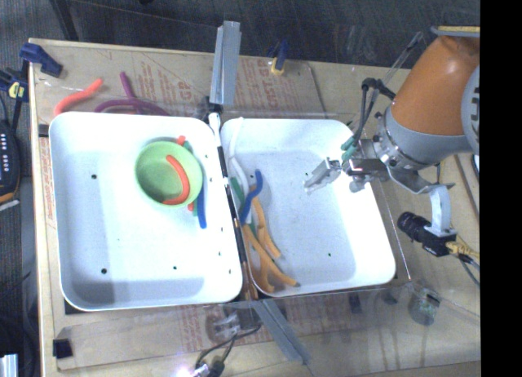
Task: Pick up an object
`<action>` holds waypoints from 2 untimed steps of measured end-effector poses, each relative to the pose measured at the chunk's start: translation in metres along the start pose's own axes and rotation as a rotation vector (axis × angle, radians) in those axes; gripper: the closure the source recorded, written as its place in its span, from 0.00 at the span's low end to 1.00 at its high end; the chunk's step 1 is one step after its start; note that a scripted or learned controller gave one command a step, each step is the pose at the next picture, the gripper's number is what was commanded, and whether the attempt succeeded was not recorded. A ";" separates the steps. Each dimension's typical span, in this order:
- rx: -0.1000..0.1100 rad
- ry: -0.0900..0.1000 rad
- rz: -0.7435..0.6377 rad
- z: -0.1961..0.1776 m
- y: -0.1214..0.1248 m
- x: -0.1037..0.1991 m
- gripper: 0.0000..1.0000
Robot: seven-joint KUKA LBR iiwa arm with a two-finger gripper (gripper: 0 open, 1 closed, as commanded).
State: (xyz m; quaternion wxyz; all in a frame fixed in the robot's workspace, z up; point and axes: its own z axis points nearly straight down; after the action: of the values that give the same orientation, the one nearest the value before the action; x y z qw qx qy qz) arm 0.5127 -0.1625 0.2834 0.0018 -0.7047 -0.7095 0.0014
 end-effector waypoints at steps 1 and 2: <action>0.002 -0.001 0.066 0.061 0.038 0.075 0.00; 0.002 -0.001 0.033 0.157 0.049 0.057 0.00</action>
State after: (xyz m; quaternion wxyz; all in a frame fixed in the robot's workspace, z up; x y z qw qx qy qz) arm 0.5605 -0.1054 0.1257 0.0020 -0.7163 -0.6978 0.0025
